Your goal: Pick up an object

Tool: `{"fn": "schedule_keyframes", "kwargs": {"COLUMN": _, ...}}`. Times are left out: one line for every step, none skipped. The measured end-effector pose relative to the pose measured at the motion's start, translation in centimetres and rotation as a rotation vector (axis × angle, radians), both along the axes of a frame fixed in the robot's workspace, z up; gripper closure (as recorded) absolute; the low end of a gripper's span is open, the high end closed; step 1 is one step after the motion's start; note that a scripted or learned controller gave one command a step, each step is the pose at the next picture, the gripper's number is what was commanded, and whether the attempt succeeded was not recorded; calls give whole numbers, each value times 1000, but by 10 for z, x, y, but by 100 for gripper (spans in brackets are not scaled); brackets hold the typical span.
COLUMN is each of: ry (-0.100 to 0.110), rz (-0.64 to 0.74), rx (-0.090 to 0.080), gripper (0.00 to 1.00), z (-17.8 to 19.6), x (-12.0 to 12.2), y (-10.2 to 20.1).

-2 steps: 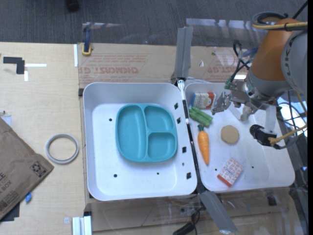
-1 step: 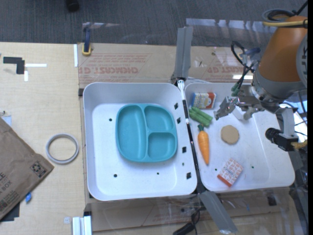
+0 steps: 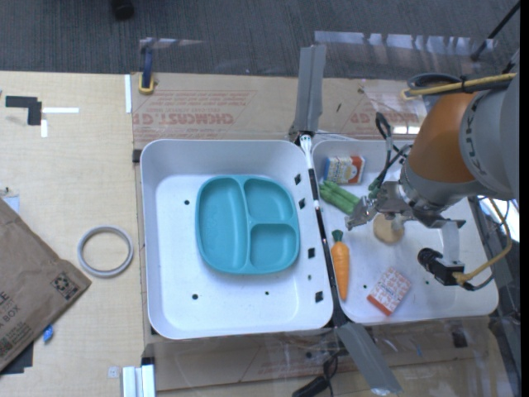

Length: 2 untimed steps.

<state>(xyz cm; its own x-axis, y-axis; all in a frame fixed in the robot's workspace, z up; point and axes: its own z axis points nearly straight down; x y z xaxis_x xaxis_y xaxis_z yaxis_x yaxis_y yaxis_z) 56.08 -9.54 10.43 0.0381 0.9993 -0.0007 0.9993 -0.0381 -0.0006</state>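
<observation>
Carrot (image 3: pixel 340 268) lies in the right bin (image 3: pixel 475 300), just below and left of the end effector (image 3: pixel 364 213), along the wall shared with the left bin (image 3: pixel 157 246). Green pods (image 3: pixel 339 195) sit just above-left of the end effector; a small packet (image 3: pixel 345 169) lies further above. A tan lump (image 3: pixel 388 229) is just to its right, partly under the wrist. A red-and-white packet (image 3: pixel 388 291) lies below and right. A teal plate (image 3: pixel 248 223) sits in the left bin, well to the left.

End effector state: cannot tell; the tips are too small and dark against the clutter to separate.

Judgement: the step in hand is choosing and approaching a target. Nothing is seen held. Carrot looks the best candidate: long, firm, free on one side. Closing across its narrow width near the middle should work best. The bin wall beside it may block one side. The pods are crowded and may slip.
</observation>
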Motion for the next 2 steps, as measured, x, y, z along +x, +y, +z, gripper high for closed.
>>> {"fn": "schedule_keyframes", "kwargs": {"ry": -3, "rz": -56, "rx": -1, "gripper": 0, "z": 27, "x": 1, "y": -5}}
{"fn": "schedule_keyframes", "kwargs": {"ry": 2, "rz": -99, "rx": 0, "gripper": 0, "z": -13, "x": -2, "y": -35}}
